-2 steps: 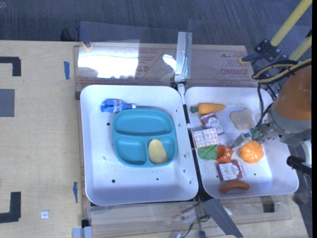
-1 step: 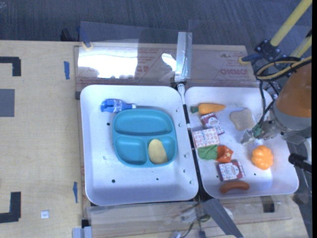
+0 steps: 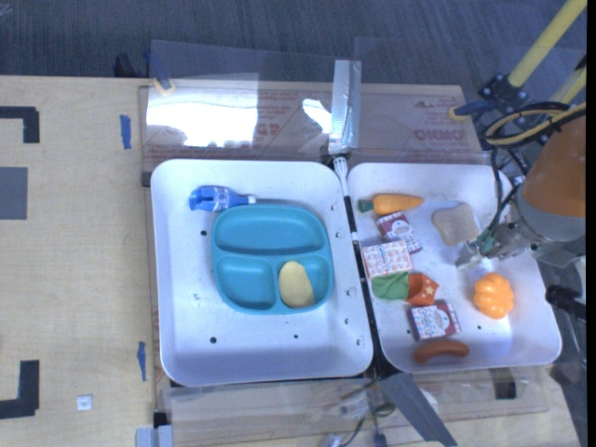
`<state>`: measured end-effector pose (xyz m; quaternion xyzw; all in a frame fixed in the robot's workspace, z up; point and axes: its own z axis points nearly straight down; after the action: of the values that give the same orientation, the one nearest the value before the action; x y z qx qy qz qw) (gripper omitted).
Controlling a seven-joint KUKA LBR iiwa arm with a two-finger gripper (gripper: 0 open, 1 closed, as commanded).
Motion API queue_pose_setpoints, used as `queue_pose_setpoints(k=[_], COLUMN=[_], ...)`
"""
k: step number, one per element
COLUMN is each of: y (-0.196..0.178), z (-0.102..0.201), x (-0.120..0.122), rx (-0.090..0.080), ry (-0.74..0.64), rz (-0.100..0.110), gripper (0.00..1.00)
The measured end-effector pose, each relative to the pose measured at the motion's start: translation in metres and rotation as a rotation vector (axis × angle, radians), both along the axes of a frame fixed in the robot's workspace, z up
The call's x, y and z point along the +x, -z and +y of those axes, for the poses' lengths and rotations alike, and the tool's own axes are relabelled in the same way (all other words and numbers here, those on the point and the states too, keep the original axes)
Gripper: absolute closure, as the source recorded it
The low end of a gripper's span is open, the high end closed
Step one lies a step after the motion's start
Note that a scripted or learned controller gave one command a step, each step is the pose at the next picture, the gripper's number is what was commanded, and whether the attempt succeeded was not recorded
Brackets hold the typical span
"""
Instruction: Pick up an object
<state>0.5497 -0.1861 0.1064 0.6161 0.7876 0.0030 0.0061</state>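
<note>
Low over the right bin — hand beside the orange pumpkin.

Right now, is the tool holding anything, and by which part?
Cannot be told. The tool sits low in the right bin between the beige piece and the orange pumpkin, with nothing visibly gripped.

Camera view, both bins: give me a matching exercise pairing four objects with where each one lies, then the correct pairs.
Objects:
1. yellow lemon
2. blue bottle
3. carrot
4. sausage

Places:
A. right bin, near its front edge
B. left bin, beside the back left corner of the tray
C. in a front compartment of the blue divided tray
D. right bin, at its back left

Pairs: 1-C, 2-B, 3-D, 4-A
</note>
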Motion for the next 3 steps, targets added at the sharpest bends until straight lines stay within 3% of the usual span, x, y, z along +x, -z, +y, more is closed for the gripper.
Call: queue_pose_setpoints(k=[1,2,3], y=[0.001,0.017,0.009], z=[0.000,-0.027,-0.030], x=[0.000,-0.025,-0.024], rx=[0.000,0.015,0.009], ry=[0.000,-0.017,-0.012], rz=[0.001,0.003,0.000], gripper=[0.00,0.00,1.00])
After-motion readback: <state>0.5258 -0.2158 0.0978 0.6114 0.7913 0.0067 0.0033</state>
